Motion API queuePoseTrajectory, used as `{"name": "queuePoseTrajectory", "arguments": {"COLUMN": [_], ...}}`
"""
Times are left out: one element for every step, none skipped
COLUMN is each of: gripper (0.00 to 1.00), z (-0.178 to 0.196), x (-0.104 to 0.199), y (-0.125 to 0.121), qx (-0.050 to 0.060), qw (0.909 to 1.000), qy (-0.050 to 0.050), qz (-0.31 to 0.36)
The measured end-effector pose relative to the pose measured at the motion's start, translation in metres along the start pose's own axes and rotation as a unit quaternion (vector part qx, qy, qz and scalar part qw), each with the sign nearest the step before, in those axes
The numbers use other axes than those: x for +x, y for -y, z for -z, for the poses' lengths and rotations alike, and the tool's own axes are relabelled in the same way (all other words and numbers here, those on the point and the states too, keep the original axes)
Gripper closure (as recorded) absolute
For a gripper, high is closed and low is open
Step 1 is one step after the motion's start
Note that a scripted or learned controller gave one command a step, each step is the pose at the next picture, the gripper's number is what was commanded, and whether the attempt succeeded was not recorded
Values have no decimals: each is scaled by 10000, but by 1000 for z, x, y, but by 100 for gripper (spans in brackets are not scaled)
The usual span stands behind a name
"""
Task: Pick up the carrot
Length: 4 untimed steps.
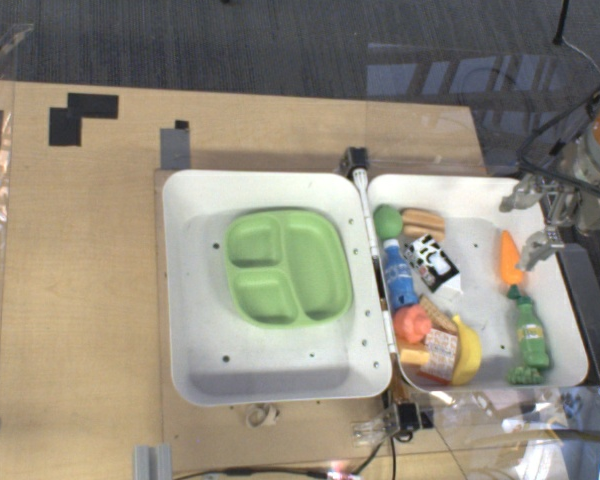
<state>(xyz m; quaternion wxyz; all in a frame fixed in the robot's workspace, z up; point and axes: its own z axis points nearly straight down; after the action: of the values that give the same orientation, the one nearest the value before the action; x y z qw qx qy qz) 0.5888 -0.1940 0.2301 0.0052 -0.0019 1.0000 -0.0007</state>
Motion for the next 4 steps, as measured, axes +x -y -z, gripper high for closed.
{"name": "queuePoseTrajectory", "arguments": {"gripper": [0, 0, 0, 0], "z": [-140, -140, -142, -139], "x": [13, 33, -40, 21], "y": [12, 11, 9, 11], "qx": [14, 10, -2, -3], "qw": [9942, 9951, 9998, 9880], "qy": [36, 28, 25, -2], "qz": [1073, 987, 183, 1543]}}
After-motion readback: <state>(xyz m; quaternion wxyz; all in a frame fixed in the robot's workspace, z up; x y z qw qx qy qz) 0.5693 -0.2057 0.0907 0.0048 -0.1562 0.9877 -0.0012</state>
